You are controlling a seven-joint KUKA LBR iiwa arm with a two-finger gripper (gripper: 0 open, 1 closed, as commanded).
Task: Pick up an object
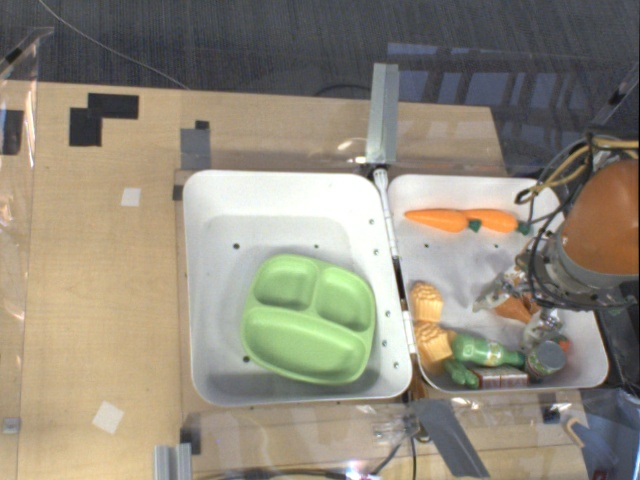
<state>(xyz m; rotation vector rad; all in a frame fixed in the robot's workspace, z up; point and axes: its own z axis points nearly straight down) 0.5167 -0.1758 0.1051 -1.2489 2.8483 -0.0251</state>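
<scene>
The right bin (pixel 450 258) holds several small items. An orange carrot (pixel 460 220) with a green stub lies near its far wall. Two tan pastry pieces (pixel 428 303) sit by the left wall, and a green bottle (pixel 487 351) lies along the near wall beside a round can (pixel 547 358). An orange wedge (pixel 515 309) rests in the right part of the bin. My gripper (pixel 522 301) hangs low over that wedge, under the arm's orange band (pixel 603 220). The wrist hides how the wedge sits against the gripper.
A green divided plate (pixel 310 318) lies in the left bin (pixel 215 268). A brown bar (pixel 500 377) and a dark green item (pixel 460 373) crowd the right bin's near wall. A ridge (pixel 388 258) separates the bins. Cables loop by the wrist at the right.
</scene>
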